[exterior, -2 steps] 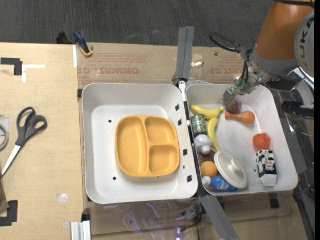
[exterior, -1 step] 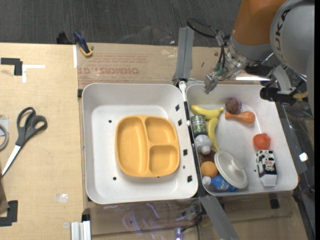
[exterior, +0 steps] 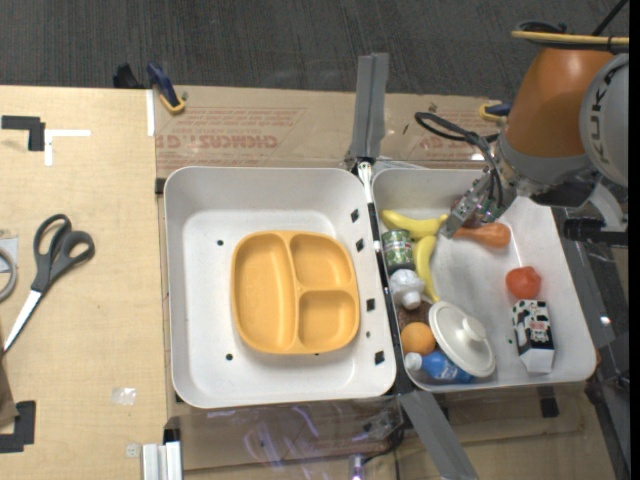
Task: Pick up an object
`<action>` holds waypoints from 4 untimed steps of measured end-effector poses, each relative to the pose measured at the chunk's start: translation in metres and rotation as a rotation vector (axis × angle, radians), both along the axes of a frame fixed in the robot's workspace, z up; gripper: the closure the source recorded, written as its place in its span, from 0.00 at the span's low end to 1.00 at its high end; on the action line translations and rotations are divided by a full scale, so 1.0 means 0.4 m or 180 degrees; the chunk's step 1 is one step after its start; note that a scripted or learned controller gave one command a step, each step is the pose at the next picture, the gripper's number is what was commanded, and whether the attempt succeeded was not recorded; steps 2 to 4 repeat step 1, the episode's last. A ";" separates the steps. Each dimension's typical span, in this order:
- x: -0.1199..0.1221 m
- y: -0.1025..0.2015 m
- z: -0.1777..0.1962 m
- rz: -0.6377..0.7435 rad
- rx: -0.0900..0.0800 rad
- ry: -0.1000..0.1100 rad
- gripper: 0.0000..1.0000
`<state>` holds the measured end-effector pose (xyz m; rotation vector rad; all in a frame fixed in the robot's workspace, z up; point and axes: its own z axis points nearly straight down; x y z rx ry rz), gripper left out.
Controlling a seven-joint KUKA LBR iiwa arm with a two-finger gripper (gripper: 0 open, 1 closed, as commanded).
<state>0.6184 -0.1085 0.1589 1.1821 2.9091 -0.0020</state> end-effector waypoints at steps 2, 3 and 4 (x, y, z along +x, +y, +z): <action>0.015 0.063 0.185 0.0051 0.0001 -0.0007 1.00; 0.015 0.063 0.185 0.0051 0.0001 -0.0007 1.00; 0.015 0.063 0.185 0.0051 0.0001 -0.0007 1.00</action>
